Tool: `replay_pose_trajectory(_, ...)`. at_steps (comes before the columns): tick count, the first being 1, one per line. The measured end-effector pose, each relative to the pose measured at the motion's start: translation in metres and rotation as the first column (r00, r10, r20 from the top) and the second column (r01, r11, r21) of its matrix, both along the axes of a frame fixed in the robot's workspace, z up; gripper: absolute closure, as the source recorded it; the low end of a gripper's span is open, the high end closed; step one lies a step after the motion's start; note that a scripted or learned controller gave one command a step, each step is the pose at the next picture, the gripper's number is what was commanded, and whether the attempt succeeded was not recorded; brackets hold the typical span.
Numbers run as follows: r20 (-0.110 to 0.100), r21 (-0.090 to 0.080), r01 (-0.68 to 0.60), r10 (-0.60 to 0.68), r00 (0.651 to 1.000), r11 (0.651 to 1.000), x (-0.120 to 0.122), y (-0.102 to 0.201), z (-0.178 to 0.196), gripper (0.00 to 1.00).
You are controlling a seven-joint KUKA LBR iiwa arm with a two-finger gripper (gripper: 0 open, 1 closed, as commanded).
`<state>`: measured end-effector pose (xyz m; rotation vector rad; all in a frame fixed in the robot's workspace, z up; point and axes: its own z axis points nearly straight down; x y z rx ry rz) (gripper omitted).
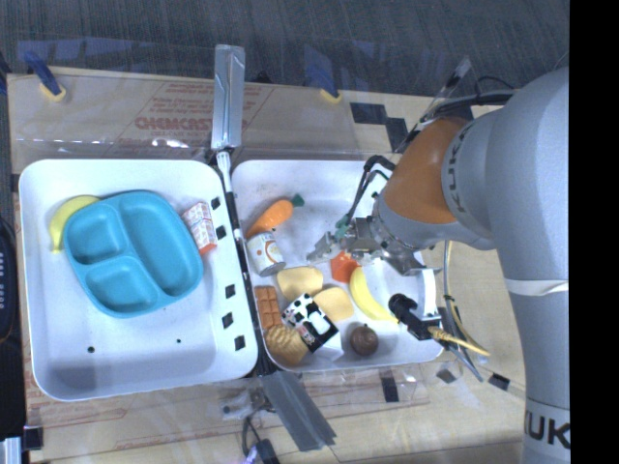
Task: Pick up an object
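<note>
My gripper (336, 246) hangs low over the middle of the right bin (314, 177), under the grey wrist with its orange band. Directly beneath it lies a small red-orange object (343, 266), partly hidden by the gripper. A yellow banana (368, 295) lies just to the right of it, and two pale yellow blocks (300, 280) (336, 304) lie in front. An orange carrot (271, 215) rests to the left near the bin's wall. Whether the gripper touches the red-orange object cannot be told.
The right bin also holds a small white can (264, 251), a brown bar (268, 304), a black-and-white cube (309, 319), a bread piece (283, 346) and a brown ball (363, 338). The left bin (126, 356) holds a blue divided tray (131, 249), a yellow banana (66, 217) and a small box (200, 227).
</note>
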<state>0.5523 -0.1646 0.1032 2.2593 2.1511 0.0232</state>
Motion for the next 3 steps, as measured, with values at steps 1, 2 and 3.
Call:
replay_pose_trajectory(1, -0.027, 0.006, 0.008, -0.008, 1.000, 1.000, -0.039, -0.001, -0.011, 0.00)
replay_pose_trajectory(2, -0.027, 0.008, -0.117, 0.118, 0.993, 0.993, -0.067, 0.065, -0.012, 0.00)
replay_pose_trajectory(3, -0.027, 0.007, -0.291, 0.291, 0.956, 0.957, -0.022, 0.062, -0.012, 0.00)
